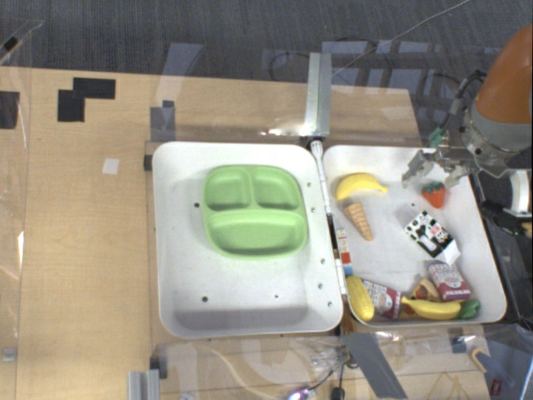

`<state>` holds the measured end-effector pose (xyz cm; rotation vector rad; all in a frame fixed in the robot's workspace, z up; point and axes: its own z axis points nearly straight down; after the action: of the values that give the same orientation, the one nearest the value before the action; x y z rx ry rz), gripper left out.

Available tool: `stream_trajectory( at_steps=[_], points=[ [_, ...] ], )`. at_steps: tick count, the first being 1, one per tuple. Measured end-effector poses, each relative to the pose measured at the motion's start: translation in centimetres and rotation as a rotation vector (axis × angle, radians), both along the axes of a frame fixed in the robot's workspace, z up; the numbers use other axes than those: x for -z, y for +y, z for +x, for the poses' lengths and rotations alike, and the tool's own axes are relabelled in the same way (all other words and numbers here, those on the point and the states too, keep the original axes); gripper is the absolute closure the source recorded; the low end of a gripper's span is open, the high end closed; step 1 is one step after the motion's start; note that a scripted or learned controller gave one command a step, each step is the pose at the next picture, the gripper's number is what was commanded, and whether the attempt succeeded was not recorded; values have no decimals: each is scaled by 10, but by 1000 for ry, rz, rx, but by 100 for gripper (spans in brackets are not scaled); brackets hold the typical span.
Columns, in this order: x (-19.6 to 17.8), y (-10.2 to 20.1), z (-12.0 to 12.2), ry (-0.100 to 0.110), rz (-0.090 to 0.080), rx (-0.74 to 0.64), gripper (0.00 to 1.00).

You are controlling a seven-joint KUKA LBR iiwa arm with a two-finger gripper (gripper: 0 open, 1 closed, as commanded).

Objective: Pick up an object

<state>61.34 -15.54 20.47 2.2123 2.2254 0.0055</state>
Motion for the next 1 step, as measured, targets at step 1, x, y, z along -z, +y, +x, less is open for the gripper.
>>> stream_trajectory(
  at_steps=[1],
  points=[
    [115, -44, 2, -7, -3, -35, 0]
  ],
)
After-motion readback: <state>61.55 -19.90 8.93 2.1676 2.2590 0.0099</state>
